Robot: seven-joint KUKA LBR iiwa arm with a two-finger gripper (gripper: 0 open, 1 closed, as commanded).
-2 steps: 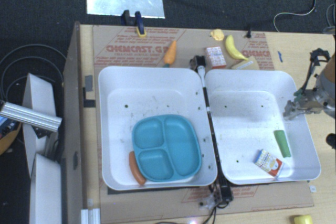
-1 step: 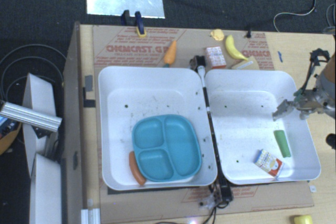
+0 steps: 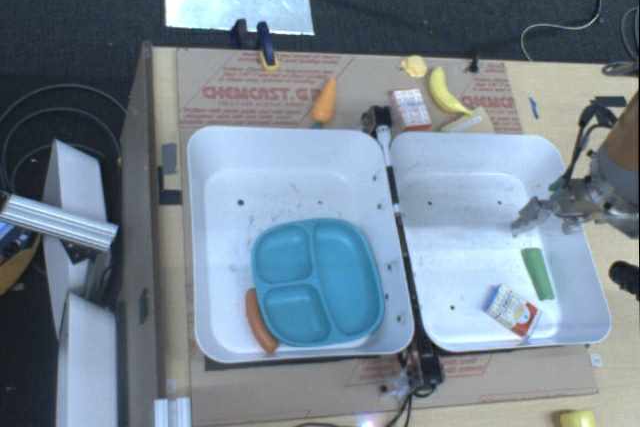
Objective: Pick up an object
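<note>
The end effector (image 3: 548,213) hangs over the right bin (image 3: 470,165) near its right wall, just above the green cylinder (image 3: 537,272); whether it is open or closed I cannot tell, and nothing visibly sits in it; so the pick looks not yet made. A small carton (image 3: 512,310) lies near that bin's front right corner; the left bin (image 3: 230,165) holds a blue divided plate (image 3: 316,281) with an orange sausage-like toy (image 3: 260,320) beside it; descent, closing and lift all remain.
</note>
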